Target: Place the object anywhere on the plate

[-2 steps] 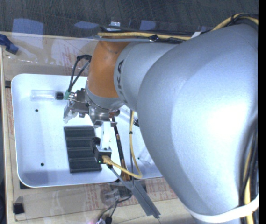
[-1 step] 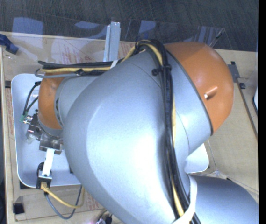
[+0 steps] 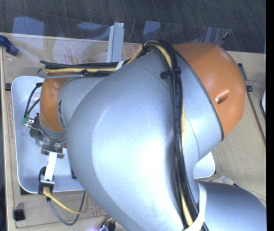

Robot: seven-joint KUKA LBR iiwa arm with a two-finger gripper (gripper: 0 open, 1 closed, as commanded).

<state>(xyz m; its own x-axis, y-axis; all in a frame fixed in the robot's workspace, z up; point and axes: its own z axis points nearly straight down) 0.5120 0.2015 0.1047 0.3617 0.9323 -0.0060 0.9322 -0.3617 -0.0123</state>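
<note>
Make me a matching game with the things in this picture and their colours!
Things:
1. big robot arm shell
2. rounded band on the arm
3. shallow plastic bin
4. thin cable along the arm

Colours:
A. yellow
B. white
C. grey
D. orange

Pairs: 1-C, 2-D, 3-B, 4-A
</note>
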